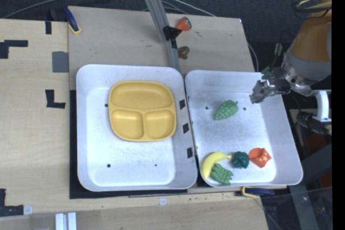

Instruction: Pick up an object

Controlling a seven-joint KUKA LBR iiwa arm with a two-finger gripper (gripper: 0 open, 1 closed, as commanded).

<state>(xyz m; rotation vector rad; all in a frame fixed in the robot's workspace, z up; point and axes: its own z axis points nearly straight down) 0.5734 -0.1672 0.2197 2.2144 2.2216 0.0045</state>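
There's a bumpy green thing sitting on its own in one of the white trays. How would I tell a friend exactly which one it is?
Look at the right-hand shallow white bin. Near its middle, toward the far side, lies a light green, knobbly, cone-shaped plastic toy, like a bunch of grapes. It lies alone, while the other toys, including a yellow plastic banana, cluster at the near edge.

No text, label, brand, number or sign can be read on the bench, on either white bin, or on the things lying in them.
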